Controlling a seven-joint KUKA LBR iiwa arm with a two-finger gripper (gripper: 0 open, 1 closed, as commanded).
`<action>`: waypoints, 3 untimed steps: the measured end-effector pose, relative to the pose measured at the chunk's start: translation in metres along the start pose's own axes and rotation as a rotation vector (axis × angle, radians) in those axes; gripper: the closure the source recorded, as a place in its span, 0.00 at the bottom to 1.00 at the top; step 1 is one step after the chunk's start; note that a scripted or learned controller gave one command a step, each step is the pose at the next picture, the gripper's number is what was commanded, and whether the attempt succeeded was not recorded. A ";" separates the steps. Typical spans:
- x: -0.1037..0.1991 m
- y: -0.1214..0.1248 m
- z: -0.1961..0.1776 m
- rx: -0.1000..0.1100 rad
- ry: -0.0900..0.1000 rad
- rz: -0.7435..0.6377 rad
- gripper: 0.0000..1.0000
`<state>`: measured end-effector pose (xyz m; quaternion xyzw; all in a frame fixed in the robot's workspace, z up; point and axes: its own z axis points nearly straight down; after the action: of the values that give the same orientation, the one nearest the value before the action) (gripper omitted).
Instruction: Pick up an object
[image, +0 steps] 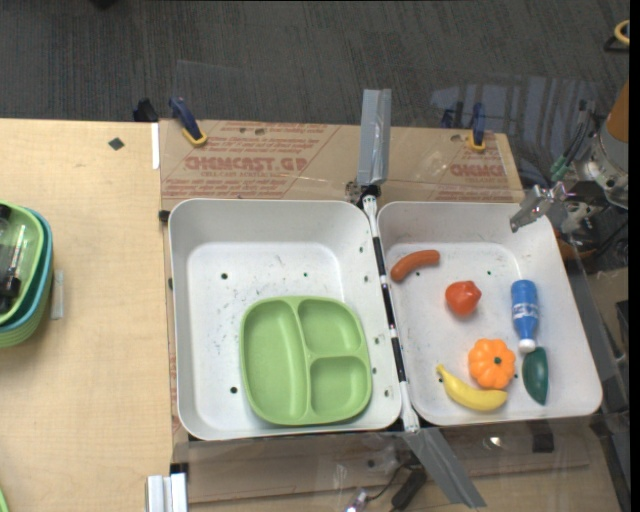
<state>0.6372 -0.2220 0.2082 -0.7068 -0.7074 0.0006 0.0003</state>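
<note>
The right bin (560, 400) holds several toy foods. A brown sausage (415, 263) lies at its back left, and a red tomato (462, 298) sits near its middle. A blue bottle (524, 312) lies along the right side. At the front are an orange pumpkin (492, 363), a yellow banana (470, 392) and a dark green vegetable (536, 376). My gripper (535, 207) hangs over the bin's back right corner, above and clear of every object. The arm behind it runs off the right edge.
The left bin (200, 300) holds a green divided plate (305, 358). Cardboard (260, 155) lies behind both bins, with clamps (187, 120) on it. A grey post (375, 140) stands between the bins at the back. Stacked green containers (20, 275) sit at the far left.
</note>
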 end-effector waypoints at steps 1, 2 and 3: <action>0.000 0.001 -0.009 0.000 -0.002 -0.004 1.00; 0.048 0.010 0.116 -0.002 -0.001 -0.086 1.00; 0.108 0.022 0.116 -0.001 0.000 -0.135 1.00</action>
<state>0.6589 -0.1144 0.0919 -0.6574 -0.7535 0.0005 0.0000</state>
